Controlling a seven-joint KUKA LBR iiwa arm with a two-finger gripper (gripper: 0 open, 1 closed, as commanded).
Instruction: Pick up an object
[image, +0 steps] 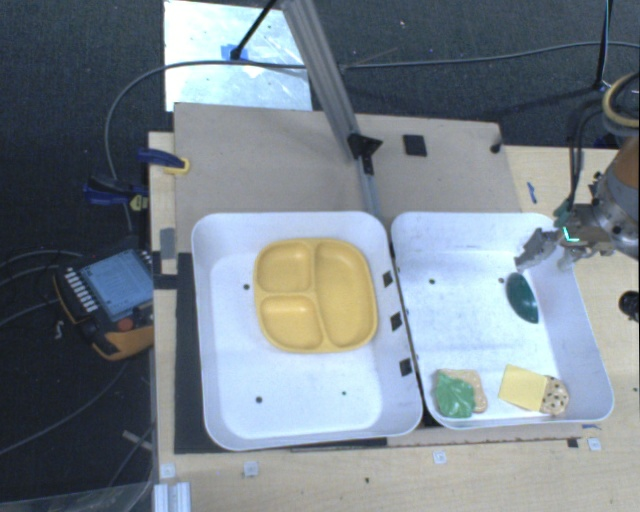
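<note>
Nearest items, right bin (590, 345), near edge: a cracker topped with a green leaf (458, 393) at left; a yellow cheese wedge (533, 390) at right, just beside it but apart, its broad end pointing left and far, its long axis running left-far to right-near. Mid bin, toward the right wall: a dark green spoon-shaped piece (523, 298), long axis running far-left to near-right, rounded end near. Left bin (215, 400): one yellow divided plate (316, 295), lying flat. Gripper (546, 249): over the far right corner of the right bin, just beyond the green piece; its fingers appear spread, nothing between them. Step, as judged: approach, no object taken yet. Next move likely calls for descent onto the green piece, fingers straddling its narrow width.
</note>
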